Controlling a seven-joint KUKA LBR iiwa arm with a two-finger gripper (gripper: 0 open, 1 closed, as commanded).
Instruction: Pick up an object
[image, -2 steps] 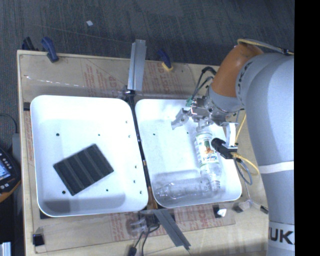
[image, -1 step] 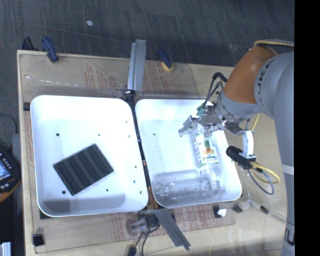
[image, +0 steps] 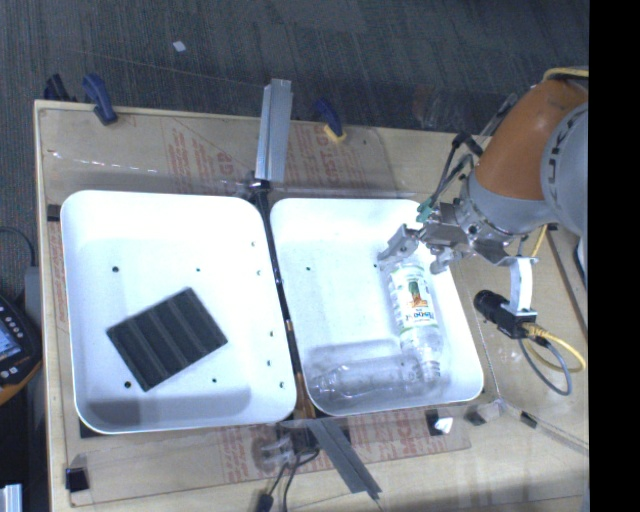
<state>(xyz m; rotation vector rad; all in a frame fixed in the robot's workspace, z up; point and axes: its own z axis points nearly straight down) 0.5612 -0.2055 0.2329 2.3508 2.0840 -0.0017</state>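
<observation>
The arm reaches in from the right, orange band above the wrist, and the gripper (image: 415, 243) hangs over the far right part of the right bin (image: 330, 215). Its two fingers stand apart, one out toward the bin's middle, the other back toward the wrist, and nothing sits between them.

Just below the fingertips lies a labelled bottle (image: 414, 305), stretched away from the gripper toward the bin's near wall, cap end closest to the fingers. I can't tell whether a fingertip touches that cap or only hovers above it. Past the labelled one, at its far end, a clear bottle (image: 370, 366) lies crosswise along the near wall, the two touching or nearly so. Well off to the gripper's left, in the left bin (image: 90, 215), a dark ribbed slab (image: 166, 337) lies flat.

This looks like the approach step: target under the hand, no grasp yet. The next move calls for dropping the open fingers astride the labelled bottle, across its width and further down the body, before closing. A round, smooth bottle could roll or squirt out, so centring matters.
</observation>
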